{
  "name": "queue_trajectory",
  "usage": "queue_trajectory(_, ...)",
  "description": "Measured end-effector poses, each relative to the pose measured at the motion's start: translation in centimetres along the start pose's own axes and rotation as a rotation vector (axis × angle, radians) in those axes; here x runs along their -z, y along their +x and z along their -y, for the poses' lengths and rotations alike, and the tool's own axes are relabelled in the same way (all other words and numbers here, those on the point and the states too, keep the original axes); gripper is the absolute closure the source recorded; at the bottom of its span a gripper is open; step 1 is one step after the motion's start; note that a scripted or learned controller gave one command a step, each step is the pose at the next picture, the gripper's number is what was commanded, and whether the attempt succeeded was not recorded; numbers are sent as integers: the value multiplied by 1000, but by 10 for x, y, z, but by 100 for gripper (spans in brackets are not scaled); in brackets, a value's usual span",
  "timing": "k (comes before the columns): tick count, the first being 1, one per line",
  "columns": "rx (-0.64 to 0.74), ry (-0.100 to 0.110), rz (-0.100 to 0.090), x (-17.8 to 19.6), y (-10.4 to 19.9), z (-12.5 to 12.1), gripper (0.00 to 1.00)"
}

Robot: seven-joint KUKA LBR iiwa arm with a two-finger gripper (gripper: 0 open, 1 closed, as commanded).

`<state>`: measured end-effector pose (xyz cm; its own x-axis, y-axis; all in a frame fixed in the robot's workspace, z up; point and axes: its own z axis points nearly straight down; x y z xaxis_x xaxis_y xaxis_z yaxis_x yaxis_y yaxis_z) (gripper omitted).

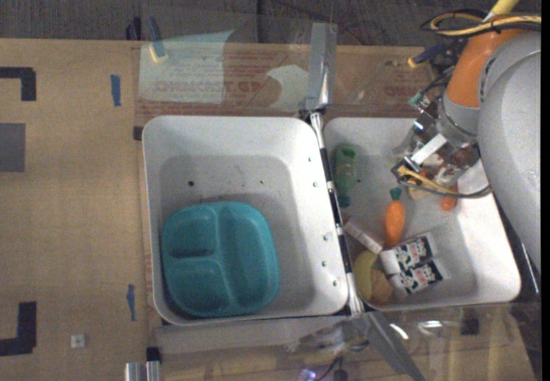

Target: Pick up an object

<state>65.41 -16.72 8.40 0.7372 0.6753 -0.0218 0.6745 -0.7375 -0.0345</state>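
My gripper (424,166) hangs over the upper right part of the right bin (481,285), under the orange band of the arm. Its tip sits just above and right of an orange carrot (394,219) with a green top. A green bottle (345,171) lies along the bin's left wall. Two small black-and-white cartons (412,265) rest near the bin's front, beside a yellowish round item (369,278). A small orange piece (449,203) lies right of the carrot. I see nothing clearly held at the tip.
The left bin (172,143) holds a teal divided plate (220,259) in its front half. A clear plastic sheet (225,70) is taped to the cardboard behind the bins. The arm's grey body (516,130) covers the right bin's far right side.
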Motion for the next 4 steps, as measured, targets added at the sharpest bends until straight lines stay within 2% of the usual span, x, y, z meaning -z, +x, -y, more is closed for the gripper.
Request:
queue_trajectory(1, 15, 16, -27, 4, -13, -9, 0)
queue_trajectory(2, 1, -31, -17, 233, -31, -22, 0)
queue_trajectory(3, 40, -30, -16, 242, -35, -18, 0)
queue_trajectory(4, 70, -28, -16, 114, -24, -11, 0)
